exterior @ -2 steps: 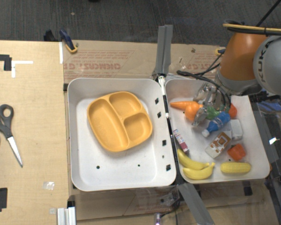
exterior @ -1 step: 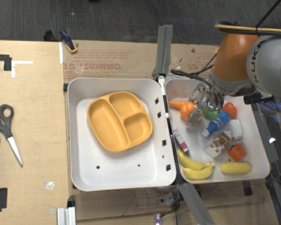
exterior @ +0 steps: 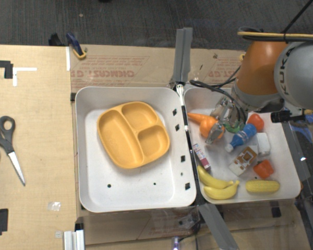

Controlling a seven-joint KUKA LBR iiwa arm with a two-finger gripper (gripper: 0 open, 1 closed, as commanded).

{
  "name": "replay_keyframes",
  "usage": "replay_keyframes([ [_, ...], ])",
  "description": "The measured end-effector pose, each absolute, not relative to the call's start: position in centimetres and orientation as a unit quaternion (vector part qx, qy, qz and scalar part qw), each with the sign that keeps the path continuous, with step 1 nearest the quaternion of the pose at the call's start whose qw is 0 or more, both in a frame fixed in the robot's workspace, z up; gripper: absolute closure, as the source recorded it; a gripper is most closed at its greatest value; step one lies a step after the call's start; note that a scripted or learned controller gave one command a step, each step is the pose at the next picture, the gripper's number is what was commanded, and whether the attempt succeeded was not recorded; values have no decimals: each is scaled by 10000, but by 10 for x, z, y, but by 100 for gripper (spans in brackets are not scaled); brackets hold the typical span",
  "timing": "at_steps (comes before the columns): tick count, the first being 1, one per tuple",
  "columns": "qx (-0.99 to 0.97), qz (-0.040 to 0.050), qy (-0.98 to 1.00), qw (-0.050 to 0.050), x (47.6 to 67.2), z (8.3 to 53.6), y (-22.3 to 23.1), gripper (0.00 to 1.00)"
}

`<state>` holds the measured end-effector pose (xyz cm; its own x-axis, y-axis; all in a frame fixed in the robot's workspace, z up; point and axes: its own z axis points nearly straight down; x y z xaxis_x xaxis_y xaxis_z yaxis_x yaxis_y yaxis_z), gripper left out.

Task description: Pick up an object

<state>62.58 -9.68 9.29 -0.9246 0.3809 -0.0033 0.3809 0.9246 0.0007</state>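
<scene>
The jaws (exterior: 219, 125) hang low in the right bin (exterior: 289, 189), just right of the orange carrot (exterior: 202, 120) and left of the blue bottle (exterior: 242, 138); whether they are parted or grip anything cannot be told. Two bananas (exterior: 218, 184) lie well below the carrot. The yellow divided plate (exterior: 133, 134) sits in the left bin (exterior: 83, 155).

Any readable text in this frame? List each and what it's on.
"KUKA", partly visible as "KUK", running vertically on the grey arm.
Red print on the cardboard sheet behind the bins: upside down and too blurred to read for certain.
Label on the small carton in the right bin: too small to read.
Label on the blue bottle: too small to read.
</scene>
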Motion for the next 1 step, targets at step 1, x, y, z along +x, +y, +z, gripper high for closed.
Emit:
replay_keyframes([
  [1,1942,-11,9809,85,630,110,-100,100],
])
